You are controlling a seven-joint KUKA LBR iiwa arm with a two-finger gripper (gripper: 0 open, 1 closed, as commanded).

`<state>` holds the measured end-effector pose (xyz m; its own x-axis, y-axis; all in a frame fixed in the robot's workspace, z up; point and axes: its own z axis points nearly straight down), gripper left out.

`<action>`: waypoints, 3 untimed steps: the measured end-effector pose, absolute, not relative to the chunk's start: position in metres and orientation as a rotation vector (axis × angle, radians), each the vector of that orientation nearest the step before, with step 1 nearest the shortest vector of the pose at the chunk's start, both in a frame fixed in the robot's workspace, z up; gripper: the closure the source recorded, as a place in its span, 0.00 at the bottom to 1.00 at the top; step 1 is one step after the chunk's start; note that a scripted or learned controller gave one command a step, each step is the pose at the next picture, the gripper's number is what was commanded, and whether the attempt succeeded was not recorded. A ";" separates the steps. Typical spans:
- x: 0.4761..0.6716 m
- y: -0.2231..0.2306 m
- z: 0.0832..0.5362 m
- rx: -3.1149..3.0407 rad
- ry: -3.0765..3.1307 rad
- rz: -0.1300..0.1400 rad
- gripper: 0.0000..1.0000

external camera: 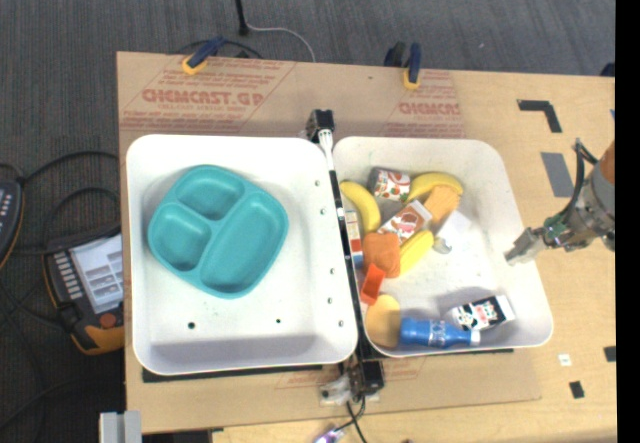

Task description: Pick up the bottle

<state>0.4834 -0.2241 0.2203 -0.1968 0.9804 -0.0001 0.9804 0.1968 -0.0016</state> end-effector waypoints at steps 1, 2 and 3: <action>0.484 -0.224 0.230 -1.991 -2.432 0.001 1.00; 0.485 -0.224 0.240 -1.992 -2.434 0.001 1.00; 0.486 -0.224 0.250 -1.993 -2.435 0.001 1.00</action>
